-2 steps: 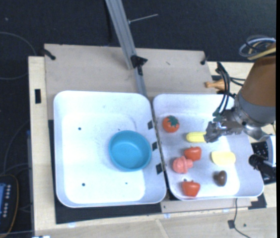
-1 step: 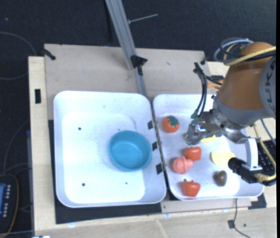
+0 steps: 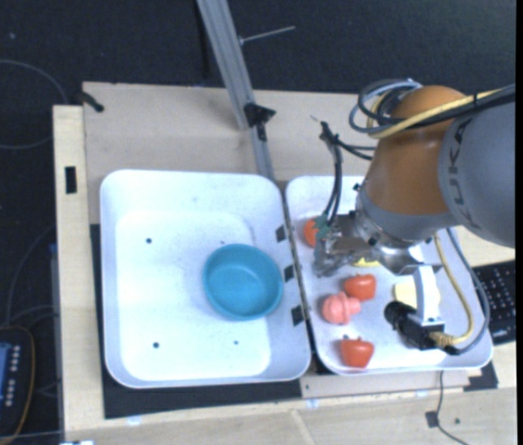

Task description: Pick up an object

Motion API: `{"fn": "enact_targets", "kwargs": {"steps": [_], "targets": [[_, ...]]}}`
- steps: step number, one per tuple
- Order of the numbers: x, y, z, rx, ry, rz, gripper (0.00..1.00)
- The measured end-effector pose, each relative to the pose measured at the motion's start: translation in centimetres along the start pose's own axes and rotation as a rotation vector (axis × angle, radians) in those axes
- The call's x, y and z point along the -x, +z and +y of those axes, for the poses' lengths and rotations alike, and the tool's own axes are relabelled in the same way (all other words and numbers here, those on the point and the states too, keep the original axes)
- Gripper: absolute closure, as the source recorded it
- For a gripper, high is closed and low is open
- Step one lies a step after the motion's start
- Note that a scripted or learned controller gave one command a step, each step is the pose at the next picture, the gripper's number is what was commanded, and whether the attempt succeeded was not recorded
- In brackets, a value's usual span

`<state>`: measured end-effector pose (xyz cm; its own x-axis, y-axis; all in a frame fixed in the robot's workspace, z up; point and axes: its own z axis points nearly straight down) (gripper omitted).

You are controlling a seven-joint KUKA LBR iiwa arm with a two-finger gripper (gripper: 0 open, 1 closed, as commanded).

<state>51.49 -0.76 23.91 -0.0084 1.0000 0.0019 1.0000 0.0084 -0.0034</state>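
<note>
Over the right bin [image 3: 480, 350], we see the grey arm reaching in, its gripper [image 3: 328, 256] lowered near the bin's left wall; finger state cannot be determined. This bin holds 3 red, rounded toys, 1 pink toy [image 3: 338, 309] and a yellow piece. The left bin [image 3: 141, 276] holds 1 smooth blue bowl [image 3: 242, 281].

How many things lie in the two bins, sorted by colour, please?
Blue: 1, the bowl in the left bin.
Red or orange: 3, the pieces at and in the right bin.
Pink: 1, the piece.
Yellow: 1, the piece, partly hidden by the arm.
Total: 6 visible; the arm may hide more.
</note>
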Motion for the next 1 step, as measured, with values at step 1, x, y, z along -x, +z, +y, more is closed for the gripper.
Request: {"fn": "enact_targets", "kwargs": {"steps": [1], "targets": [[-5.48,0.98,0.55,-0.002,0.000,-0.001,1.00]]}}
